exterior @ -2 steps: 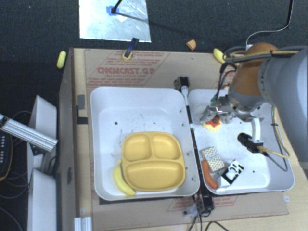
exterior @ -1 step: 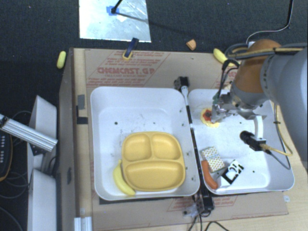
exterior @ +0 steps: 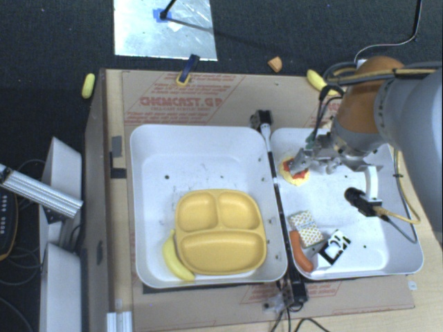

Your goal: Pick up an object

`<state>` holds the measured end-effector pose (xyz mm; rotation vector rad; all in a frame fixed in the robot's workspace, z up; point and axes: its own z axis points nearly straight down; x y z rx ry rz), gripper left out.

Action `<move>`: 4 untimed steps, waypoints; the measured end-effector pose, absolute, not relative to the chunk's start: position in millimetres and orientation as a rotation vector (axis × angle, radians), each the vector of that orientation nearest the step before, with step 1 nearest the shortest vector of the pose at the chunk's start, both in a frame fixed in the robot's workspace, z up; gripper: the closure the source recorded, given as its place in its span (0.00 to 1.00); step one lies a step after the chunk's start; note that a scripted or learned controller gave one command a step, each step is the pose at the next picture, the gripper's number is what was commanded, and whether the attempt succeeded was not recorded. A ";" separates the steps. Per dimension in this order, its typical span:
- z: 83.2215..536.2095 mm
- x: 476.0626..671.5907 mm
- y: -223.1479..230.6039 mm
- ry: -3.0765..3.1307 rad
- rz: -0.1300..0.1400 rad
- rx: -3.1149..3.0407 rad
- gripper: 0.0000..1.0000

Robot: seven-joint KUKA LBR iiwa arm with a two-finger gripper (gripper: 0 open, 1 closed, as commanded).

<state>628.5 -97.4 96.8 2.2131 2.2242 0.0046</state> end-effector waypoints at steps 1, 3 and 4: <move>84.9 657.3 -88.1 2.226 0.003 2.215 0.00; 84.6 649.7 -83.6 2.225 0.001 2.216 0.00; 84.7 646.9 -96.2 2.221 0.001 2.219 0.00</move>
